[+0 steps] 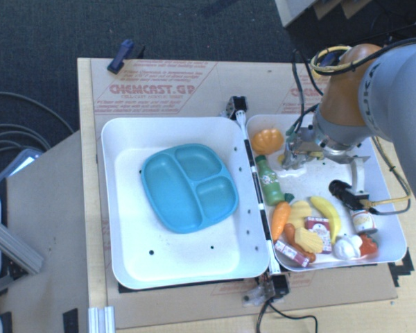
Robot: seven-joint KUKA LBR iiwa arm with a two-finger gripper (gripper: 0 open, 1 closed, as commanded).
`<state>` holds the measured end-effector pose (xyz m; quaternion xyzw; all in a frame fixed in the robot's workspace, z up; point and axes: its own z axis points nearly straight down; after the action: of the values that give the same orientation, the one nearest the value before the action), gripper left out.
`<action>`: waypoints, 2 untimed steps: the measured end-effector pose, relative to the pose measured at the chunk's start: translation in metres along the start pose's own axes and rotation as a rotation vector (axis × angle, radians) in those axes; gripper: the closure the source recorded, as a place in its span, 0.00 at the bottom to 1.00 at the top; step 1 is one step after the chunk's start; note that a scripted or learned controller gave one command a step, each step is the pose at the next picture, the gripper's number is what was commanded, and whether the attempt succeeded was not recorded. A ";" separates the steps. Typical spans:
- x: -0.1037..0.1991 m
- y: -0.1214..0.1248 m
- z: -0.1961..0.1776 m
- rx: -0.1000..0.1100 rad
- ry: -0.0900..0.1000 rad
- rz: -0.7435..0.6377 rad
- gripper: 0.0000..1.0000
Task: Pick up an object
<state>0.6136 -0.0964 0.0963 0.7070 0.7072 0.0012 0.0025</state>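
Dark carpet lies all round the bench [173, 89], whose brown sheet carries two white bins side by side. On my screen the left bin [114, 186] holds a blue divided plate [188, 186], lying flat near its middle. The right bin [306, 180] holds the loose things. An orange fruit [267, 141] sits in the far corner by the shared wall. A green bottle [267, 180] lies along that wall just nearer to me. A carrot [279, 220], a banana [326, 212] and a corn cob [306, 240] are crowded with smaller pieces at the near end. The arm [395, 89] reaches in from the right. Its gripper [291, 159] is low in the far part of the right bin, just beside the orange fruit and the bottle's top. I cannot tell whether it is spread or closed, and I see nothing held in it.
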 end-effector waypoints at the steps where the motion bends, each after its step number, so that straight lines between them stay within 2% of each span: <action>1: 0.000 0.000 0.000 0.000 0.000 0.000 0.00; 2: 0.000 0.042 0.018 0.059 0.005 -0.006 0.00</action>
<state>0.6557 -0.0962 0.0781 0.7048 0.7089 -0.0178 -0.0203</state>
